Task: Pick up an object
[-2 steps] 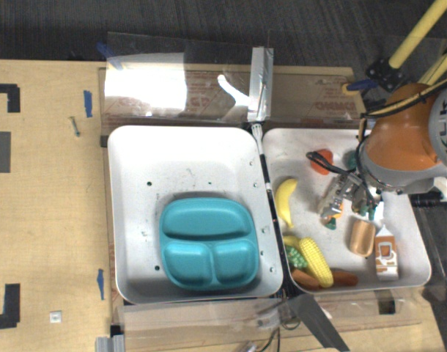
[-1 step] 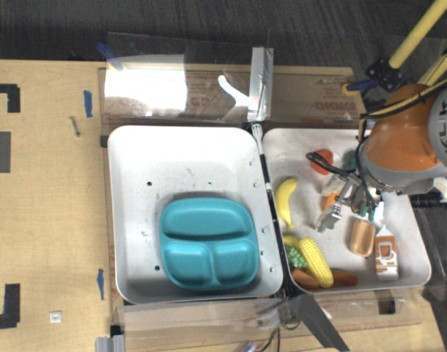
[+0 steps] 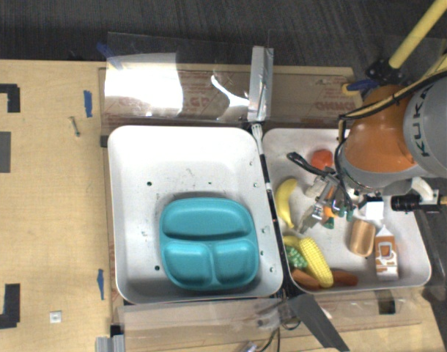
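Note:
The right bin [image 3: 412, 268] holds several small items: a yellow banana [image 3: 285, 200], a corn cob [image 3: 316, 261], a brown sausage [image 3: 342, 277], a green piece [image 3: 291, 256], a red-orange round item [image 3: 322, 157], a copper cup [image 3: 360, 237] and a small orange-and-white carton [image 3: 385, 255]. My gripper [image 3: 320, 205] hangs low over the middle of this bin, just right of the banana and left of the copper cup. Its tip sits among the clutter, and I see nothing clearly lifted by it. The arm's orange band [image 3: 381, 141] covers the bin's back right.
The left bin [image 3: 135, 167] holds a teal divided plate [image 3: 209, 242] toward its front. A metal divider post [image 3: 259, 86] stands behind the wall between the bins. A yellow pole [image 3: 425, 24] slants at the top right. The tan bench [image 3: 40, 218] lies to the left.

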Action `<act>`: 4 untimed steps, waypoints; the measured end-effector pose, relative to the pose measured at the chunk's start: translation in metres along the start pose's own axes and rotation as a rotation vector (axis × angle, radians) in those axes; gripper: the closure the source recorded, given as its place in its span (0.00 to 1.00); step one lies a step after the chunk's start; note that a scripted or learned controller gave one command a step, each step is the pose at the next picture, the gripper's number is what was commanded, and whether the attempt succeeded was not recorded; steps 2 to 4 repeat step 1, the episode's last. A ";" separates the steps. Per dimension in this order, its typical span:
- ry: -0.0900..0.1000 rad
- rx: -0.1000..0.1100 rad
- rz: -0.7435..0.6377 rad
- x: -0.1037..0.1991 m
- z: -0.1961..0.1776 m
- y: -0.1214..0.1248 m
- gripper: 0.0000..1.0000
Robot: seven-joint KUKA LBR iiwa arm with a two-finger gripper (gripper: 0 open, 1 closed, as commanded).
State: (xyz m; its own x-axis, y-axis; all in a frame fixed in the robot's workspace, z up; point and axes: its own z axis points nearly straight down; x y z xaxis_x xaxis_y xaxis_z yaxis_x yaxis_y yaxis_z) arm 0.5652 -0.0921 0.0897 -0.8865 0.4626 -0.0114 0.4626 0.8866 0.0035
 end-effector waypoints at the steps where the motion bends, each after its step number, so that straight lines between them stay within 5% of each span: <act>1: 0.001 -0.001 -0.179 -0.038 0.001 -0.002 0.00; 4: 0.001 -0.001 -0.179 -0.038 0.001 -0.002 0.00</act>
